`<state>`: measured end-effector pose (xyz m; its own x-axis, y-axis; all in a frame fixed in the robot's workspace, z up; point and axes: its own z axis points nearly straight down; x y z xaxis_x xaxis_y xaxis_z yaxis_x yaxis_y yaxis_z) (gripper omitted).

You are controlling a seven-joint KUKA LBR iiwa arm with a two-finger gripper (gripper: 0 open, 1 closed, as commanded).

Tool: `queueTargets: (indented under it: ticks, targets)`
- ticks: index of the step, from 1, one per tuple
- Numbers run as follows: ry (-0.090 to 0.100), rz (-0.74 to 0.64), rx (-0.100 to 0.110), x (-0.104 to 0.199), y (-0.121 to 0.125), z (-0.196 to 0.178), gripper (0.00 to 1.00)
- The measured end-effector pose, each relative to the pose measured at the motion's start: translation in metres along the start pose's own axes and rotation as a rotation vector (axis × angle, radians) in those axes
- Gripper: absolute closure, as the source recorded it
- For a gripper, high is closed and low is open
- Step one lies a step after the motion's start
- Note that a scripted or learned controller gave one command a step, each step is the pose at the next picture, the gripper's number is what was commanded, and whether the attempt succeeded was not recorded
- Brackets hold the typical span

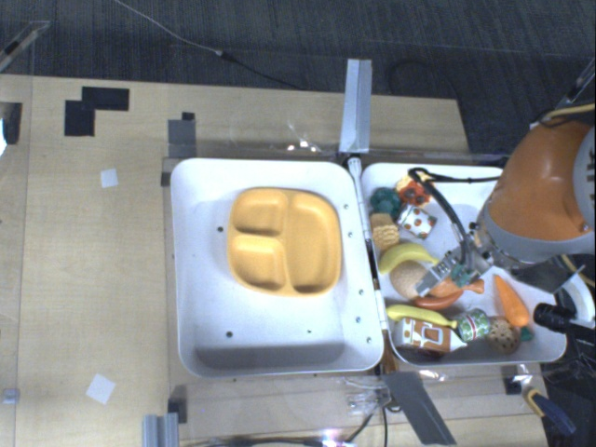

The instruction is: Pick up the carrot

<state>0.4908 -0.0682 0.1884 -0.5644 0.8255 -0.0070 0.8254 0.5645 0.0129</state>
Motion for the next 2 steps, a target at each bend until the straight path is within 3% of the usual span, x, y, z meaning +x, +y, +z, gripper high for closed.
queueTargets:
  ticks: [1,2]
  targets:
    - [-0.016,-0.091,-0.008,-0.06,-0.036,0.079,1.0]
    - [0.001,0.127,0.006,-0.024,-0.018,0.017,1.0]
